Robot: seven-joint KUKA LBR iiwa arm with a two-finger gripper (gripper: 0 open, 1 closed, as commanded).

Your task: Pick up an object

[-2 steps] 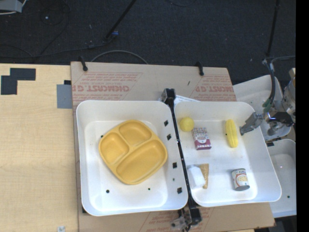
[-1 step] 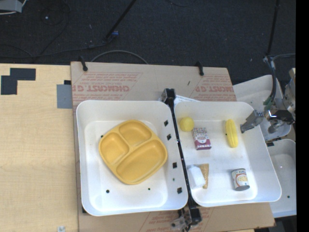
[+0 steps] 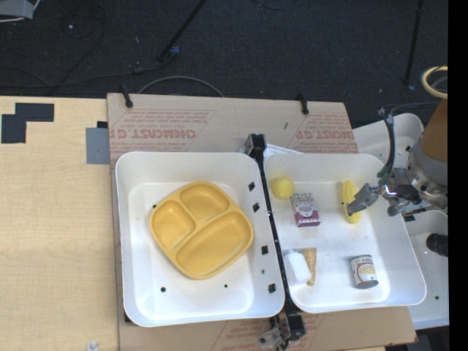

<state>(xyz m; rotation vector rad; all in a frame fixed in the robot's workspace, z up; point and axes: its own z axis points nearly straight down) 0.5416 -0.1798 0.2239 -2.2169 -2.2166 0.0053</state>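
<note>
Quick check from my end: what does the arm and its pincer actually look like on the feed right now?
The arm shows an orange-brown band above a grey metal wrist. A black cable loops beside it. The pincer is dull grey metal with slim fingers and a bulkier silver-grey body behind them.

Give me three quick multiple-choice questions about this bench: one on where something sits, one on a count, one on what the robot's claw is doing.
1. Where is the yellow divided plate?
A. left bin
B. right bin
C. on the cardboard

2. How many things lie in the right bin?
A. two
B. three
C. five

3. What is the gripper doing?
A. lifting the can
B. reaching over the banana
C. resting on the plate

Answers:
1. A, it lies in the left bin.
2. C: ball, small box, banana, can, wrapped snack.
3. B, its tip sits at the banana, and the can lies apart.
</note>
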